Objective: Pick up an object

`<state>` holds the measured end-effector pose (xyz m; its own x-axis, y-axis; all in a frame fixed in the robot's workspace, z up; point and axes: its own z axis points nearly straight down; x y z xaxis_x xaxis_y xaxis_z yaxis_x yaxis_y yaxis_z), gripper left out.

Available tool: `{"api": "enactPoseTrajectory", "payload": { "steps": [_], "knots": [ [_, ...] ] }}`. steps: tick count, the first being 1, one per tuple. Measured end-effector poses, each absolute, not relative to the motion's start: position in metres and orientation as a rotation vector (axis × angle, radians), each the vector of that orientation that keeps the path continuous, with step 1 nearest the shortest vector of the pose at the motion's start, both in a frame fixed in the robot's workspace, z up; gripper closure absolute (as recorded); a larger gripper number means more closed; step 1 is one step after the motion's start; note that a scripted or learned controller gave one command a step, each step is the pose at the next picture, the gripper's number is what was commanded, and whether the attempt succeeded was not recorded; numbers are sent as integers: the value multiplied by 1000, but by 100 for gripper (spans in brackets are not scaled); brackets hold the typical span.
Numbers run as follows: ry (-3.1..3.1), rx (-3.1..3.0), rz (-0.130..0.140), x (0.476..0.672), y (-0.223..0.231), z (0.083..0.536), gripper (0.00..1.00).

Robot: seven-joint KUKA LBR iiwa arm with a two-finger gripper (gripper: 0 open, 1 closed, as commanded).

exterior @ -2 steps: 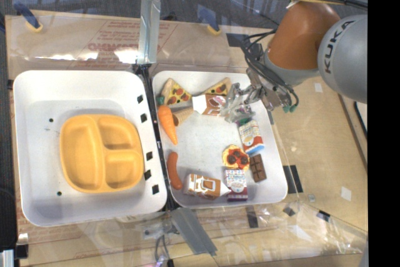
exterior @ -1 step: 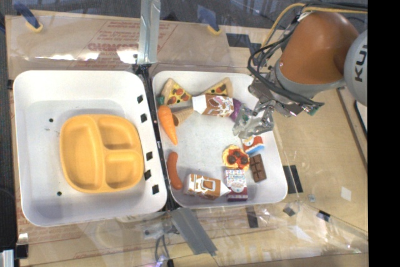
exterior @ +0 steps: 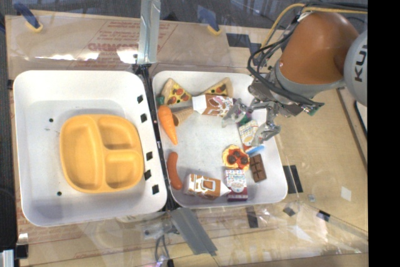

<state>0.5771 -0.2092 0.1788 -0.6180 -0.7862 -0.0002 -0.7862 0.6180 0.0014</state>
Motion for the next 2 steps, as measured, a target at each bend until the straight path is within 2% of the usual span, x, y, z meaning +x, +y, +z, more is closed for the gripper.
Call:
{"api": "enactPoseTrajectory", "payload": {
  "steps": [1, 2],
  "knots": [
    [-2757, 1514, 1, 605, -209, 93, 0],
    [-2780, 1467, -1, 602, -152, 93, 0]
  ]
}}
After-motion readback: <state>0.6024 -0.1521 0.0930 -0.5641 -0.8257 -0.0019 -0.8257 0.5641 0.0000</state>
